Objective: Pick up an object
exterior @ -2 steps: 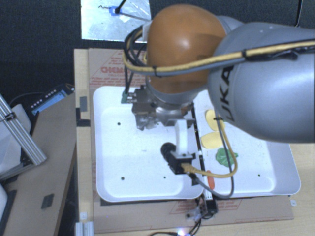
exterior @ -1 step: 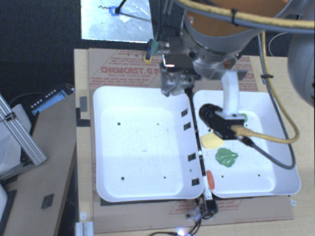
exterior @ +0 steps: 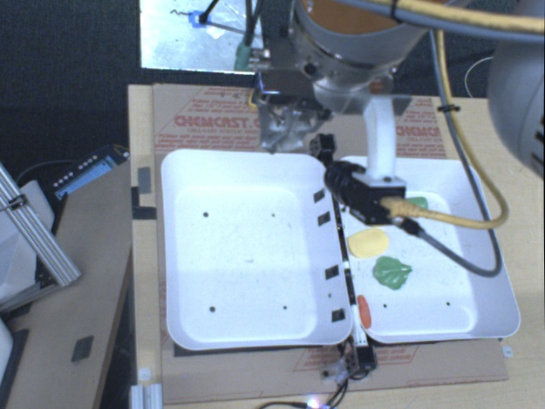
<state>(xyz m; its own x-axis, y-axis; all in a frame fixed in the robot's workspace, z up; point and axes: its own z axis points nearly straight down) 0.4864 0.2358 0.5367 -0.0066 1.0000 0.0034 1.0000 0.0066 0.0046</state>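
Note:
The right bin (exterior: 477, 313) holds a pale yellow flat piece (exterior: 368, 244), a green leafy piece (exterior: 392, 272) just below it, and a small orange-red piece (exterior: 364, 311) near the divider by the front edge. A light green piece (exterior: 417, 203) peeks out behind the yellow cable. My gripper (exterior: 285, 133) hangs over the far rim of the left bin (exterior: 247, 254), near its back right corner, well apart from all these pieces. The grey wrist hides much of it from above.
A black box (exterior: 368, 196) with a yellow cable (exterior: 451, 221) hangs from the arm over the back of the right bin. Cardboard (exterior: 213, 113) lies under both bins. A grey rail (exterior: 34, 237) and a small device (exterior: 85, 173) lie on the left.

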